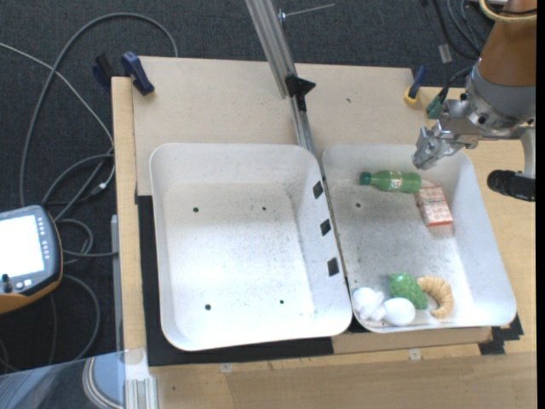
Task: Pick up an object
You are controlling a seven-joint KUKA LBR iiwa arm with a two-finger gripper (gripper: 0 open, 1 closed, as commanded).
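Over the right bin's point(485, 254) far rim you see the gripper point(428, 155), metal grey, hanging off the grey arm point(502, 66) that enters from the right. Its tip sits just above the capped end of the green bottle point(391, 181); nothing shows between the fingers, and from this angle you cannot tell how wide they stand.

Right bin, far end: green bottle lying on its side, glossy plastic, long axis across the bin, close to the far wall. Just beside it, toward the right wall, a small pink-and-red box point(435, 206), flat, cardboard-looking, corners square. You have open floor in the bin's middle, white and speckled with dark flecks.

Right bin, near rim: four items crowded together. A white lumpy piece point(368, 301) at the left, a smooth white egg-shaped object point(398, 311) touching it, a bumpy green piece point(409, 289) behind that, and a tan curved croissant-shaped item point(439, 295) pressed against the green one. They sit tight to the near wall, with little room on that side.

Left bin point(170, 228): shallow, rounded corners, same speckled white floor with a few dark dots.

Between the bins: both rims touch along a seam, with black tabs point(324, 227) on it. A slanted aluminium rail point(272, 32) runs down from the top to that seam. Blue clamps point(136, 71) grip the wooden board's point(213, 100) far-left edge.
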